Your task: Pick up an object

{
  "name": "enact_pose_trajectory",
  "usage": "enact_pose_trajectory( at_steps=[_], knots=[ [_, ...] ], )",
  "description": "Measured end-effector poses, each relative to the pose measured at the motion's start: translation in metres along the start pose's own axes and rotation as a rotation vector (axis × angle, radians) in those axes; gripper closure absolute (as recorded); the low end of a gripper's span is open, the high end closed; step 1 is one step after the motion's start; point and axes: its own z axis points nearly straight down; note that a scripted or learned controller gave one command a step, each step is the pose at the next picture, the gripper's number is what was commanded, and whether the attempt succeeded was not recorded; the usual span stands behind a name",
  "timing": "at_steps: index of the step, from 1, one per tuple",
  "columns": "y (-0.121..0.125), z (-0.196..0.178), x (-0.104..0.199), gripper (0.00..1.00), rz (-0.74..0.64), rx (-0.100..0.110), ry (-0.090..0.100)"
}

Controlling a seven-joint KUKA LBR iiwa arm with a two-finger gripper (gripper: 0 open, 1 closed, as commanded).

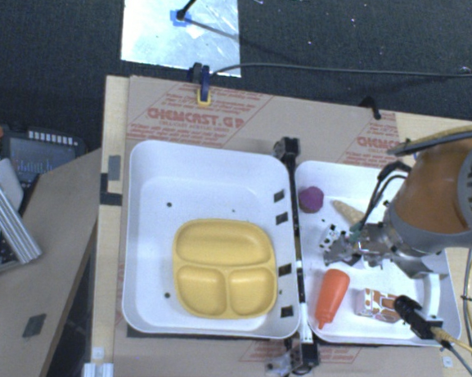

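Right bin [385, 175]: four loose things.
- Orange carrot [331, 297] lies near the bin's front left corner, thick end up toward the gripper, narrow end toward the front rim. Just below the gripper; contact between the two cannot be told.
- Purple ball [310, 199] sits at the back left, close to the wall shared with the other bin.
- Tan cone [349, 210] lies on its side just right of the ball, apart from it.
- Brown-and-white packet [378, 304] lies flat near the front rim, right of the carrot, not touching it.

Gripper [337, 248]: low over the middle-left of the right bin, between cone and carrot. Nothing seen held in it. Open or closed: cannot tell from this angle. The grey arm [436, 197] with its orange band comes in from the right, over the bin's right half.

Left bin [213, 173]: one yellow tray [222, 269] with three compartments, one long and two smaller, lying flat toward the front right. Compartments bare.

Both bins sit side by side, touching, on a printed cardboard sheet [226, 117] on the bench. A shiny foil sheet [181, 23] lies on the dark floor behind.
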Motion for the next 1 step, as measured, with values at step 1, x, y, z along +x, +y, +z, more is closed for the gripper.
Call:
enact_pose_trajectory(
  at_steps=[1],
  knots=[
    [-0.0003,0.0525,0.0004,0.0,0.0,0.0,0.0]
  ],
)
